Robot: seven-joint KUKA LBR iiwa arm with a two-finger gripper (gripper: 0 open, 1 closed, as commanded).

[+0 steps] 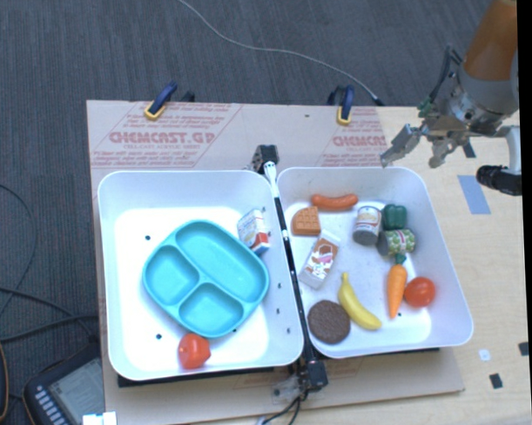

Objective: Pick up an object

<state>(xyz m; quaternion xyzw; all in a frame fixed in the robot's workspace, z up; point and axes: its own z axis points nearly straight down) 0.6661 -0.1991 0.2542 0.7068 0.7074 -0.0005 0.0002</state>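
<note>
1. The two-finger gripper [423, 147] on the grey arm hangs above the far right corner of the right white bin [449, 279], its fingers spread apart with nothing between them.
2. No object is chosen yet; by my judgement this is the approach step, before any descent.
3. The candidates lie in the right bin: a small grey tin can [367, 225], a dark green pepper [394, 216], a red-brown sausage [334, 200], an orange carrot [397, 286], a yellow banana [358, 303], a red tomato [419, 291], a brown round cookie [328, 322] and a small milk carton [319, 261].
4. The can and pepper lie nearest the gripper, close beside each other.
5. The next move likely calls for travelling inward over one item, lining the open fingers across it, then lowering.
6. The left white bin [112, 282] holds a turquoise divided plate [205, 277].
</note>
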